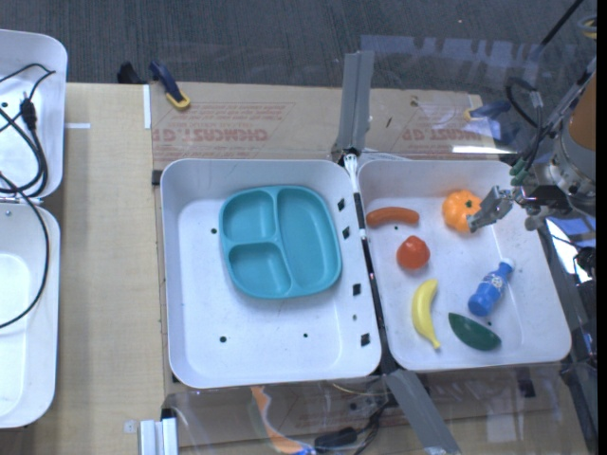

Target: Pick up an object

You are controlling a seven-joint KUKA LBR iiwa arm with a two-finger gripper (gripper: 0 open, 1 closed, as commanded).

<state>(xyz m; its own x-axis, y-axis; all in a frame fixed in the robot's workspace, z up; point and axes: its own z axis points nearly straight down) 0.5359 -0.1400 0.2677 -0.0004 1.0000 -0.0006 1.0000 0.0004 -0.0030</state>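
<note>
Two shallow white bins side by side: left bin [190, 349] bearing a teal plastic plate with three compartments [281, 241]; right bin [531, 349] bearing a small round orange pumpkin-like toy [459, 210], a long orange-brown sausage toy [392, 217], a round red tomato toy [413, 253], a curved yellow plastic banana [426, 313], a small blue bottle with a white cap [488, 291] and a dark green leaf-shaped piece [473, 333]. Two-finger gripper [490, 209] reaching in from the right, tips just beside the orange toy's right flank, seemingly above the bin floor; nothing visibly between the fingers, which look slightly parted (hard to be sure at this size). Probably the approach to a grasp, with the orange toy the likeliest target. Best done by centring over the toy before descending, straddling its widest part, closing only once low enough, since a round body slips out easily. Mirrored red lettering on the brown cardboard sheet [285, 126] behind the bins, too faint to read with confidence; no legible label on the bottle.
</note>
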